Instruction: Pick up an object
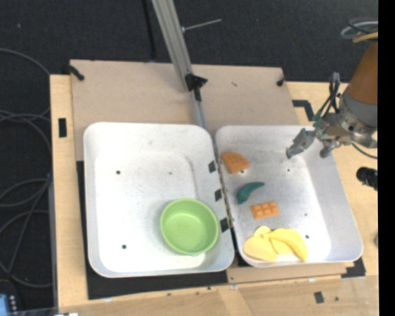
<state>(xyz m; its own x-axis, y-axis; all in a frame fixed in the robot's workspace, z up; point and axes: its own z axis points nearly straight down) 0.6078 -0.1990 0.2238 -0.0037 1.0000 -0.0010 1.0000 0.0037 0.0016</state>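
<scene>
Arm [363,84] cropped at right edge

counter [62,196]: pale wood | tan board [131,94] flat on it | left bin [118,157] and right bin [322,196] side by side, touching

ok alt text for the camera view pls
A robot gripper hovers over the right bin, which holds small orange, teal and yellow toys; a green bowl sits in the left bin.
</scene>
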